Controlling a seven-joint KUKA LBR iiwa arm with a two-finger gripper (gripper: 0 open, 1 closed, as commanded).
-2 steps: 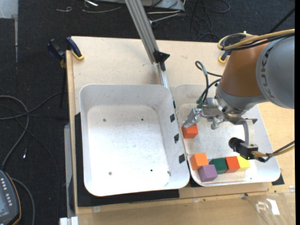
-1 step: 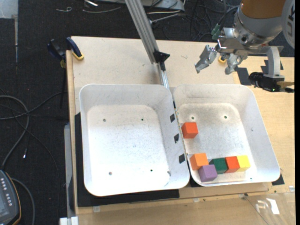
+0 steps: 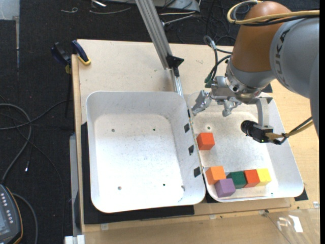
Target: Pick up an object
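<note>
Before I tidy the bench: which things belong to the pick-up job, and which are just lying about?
Job: hand; lone orange cube; orange, purple, green, red and yellow cubes; right bin.
Lying about: left bin; blue-yellow clamp.

The left bin (image 3: 134,151) has a wide bare floor, so a gripper could come down almost anywhere in it. In the right bin (image 3: 284,161), an orange cube (image 3: 205,141) sits alone with open floor all around it. At 6 o'clock from it, five blocks crowd the rim: orange (image 3: 215,174), purple (image 3: 225,187), green (image 3: 237,179), red-orange (image 3: 251,177) and yellow (image 3: 263,176), touching, with no gaps between them.
</note>
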